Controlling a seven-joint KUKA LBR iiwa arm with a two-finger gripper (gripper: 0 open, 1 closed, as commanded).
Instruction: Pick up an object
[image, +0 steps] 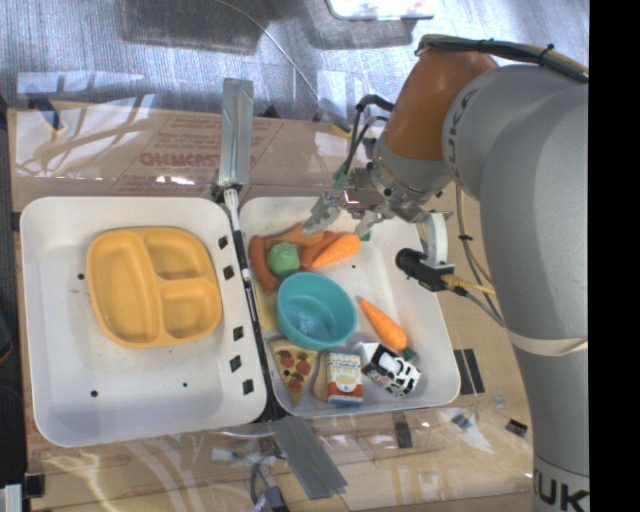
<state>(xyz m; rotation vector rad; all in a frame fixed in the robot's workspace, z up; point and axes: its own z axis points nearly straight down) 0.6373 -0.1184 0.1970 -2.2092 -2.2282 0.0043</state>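
Note:
My gripper (343, 216) hangs over the back of the right bin (432, 330), its two fingers spread open with nothing between them. Just below its fingertips lies an orange carrot (337, 250), slanted, next to a green ball (283, 258) and a brown sausage (258, 263). A teal bowl (315, 308) sits in the bin's middle. A second carrot (384, 324) lies to the bowl's right. Along the bin's front edge are a pizza slice (293, 363), a small carton (344, 379) and a black-and-white cow toy (393, 371).
The left bin (60, 390) holds a yellow divided plate (153, 284). A metal divider strip (236, 135) runs between the bins at the back. The grey arm (520, 180) fills the right side, with a black cable fitting (425, 268) over the right bin's edge.

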